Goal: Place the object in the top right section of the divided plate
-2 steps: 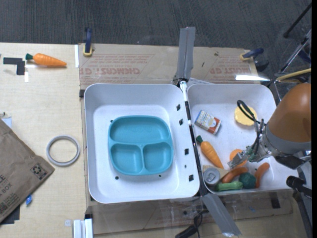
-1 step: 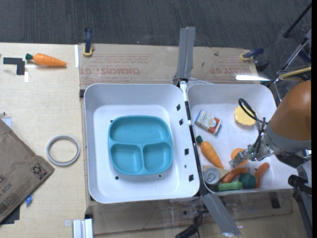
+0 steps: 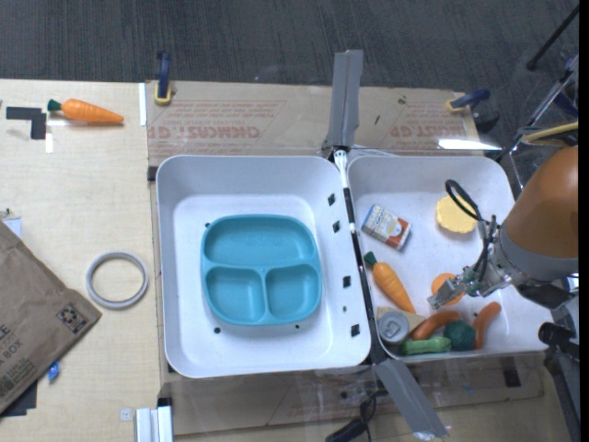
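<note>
Hovering low in the right bin (image 3: pixel 515 191), end effector (image 3: pixel 448 292) sits over an orange item (image 3: pixel 443 283); can't tell how far open or whether it grips anything. Divided plate (image 3: pixel 261 269) lies in the left bin (image 3: pixel 184 274), carrot (image 3: pixel 393 286) left of the end effector.

- divided plate (image 3: pixel 261 270) alone in left bin (image 3: pixel 179 274), all sections bare, open from above
- right bin (image 3: pixel 419 168) crowded low: carrot (image 3: pixel 391 285), can (image 3: pixel 393 327), broccoli (image 3: pixel 460 336) packed close
- small box (image 3: pixel 386 226), yellow disc (image 3: pixel 454 215) apart, bare floor between
- divider wall (image 3: pixel 343 238) between bins
</note>
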Available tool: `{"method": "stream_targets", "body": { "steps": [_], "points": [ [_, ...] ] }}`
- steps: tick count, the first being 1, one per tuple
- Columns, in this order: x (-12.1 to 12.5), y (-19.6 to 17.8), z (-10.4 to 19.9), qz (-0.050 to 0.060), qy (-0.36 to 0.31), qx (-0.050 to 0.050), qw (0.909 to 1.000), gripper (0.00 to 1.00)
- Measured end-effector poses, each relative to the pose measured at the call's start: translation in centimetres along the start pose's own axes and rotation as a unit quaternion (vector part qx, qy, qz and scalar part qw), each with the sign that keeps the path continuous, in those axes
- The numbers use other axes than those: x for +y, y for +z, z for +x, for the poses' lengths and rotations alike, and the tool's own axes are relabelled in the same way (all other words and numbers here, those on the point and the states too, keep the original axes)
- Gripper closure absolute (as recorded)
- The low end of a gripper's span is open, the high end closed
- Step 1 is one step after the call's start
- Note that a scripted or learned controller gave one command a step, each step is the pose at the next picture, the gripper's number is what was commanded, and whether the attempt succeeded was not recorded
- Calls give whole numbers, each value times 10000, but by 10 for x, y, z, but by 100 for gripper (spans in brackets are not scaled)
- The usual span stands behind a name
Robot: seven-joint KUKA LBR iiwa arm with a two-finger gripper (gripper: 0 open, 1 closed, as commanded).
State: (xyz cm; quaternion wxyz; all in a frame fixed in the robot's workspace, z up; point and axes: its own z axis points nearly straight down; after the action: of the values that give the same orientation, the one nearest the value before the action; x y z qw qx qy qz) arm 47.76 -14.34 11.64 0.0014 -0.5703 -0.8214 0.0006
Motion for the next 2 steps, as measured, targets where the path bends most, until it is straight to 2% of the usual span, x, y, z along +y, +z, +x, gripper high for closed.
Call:
{"method": "stream_targets", "body": {
  "steps": [1, 2],
  "points": [
    [23, 25, -29, -11, 1031, -8, 9947, 100],
    [16, 25, 45, -3, 1625, -2, 9867, 100]
  ]
}}
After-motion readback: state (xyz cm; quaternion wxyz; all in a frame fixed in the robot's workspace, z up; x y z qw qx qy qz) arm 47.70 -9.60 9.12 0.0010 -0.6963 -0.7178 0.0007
